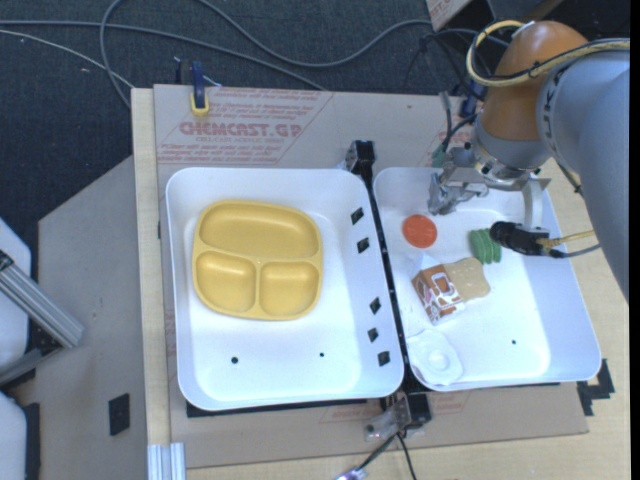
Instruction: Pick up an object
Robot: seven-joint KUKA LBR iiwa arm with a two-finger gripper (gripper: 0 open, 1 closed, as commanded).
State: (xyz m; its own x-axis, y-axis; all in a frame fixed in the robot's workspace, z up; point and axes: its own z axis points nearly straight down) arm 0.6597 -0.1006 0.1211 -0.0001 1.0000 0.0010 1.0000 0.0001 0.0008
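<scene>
In the right bin (540, 348) lie an orange-red disc (420, 231), a small green object (486, 245), and a tan and brown box-like item (452, 288). A white round piece (437, 359) rests near the bin's front left corner. My gripper (443, 199) hangs over the bin's back left part, just above and to the right of the orange-red disc. Nothing shows in its grasp.
The left bin (190, 298) holds a yellow divided plate (258, 258). A black divider with clips (375, 268) runs between the bins. The grey arm with its orange band (525, 78) fills the upper right. Cables trail across the dark floor behind the bench.
</scene>
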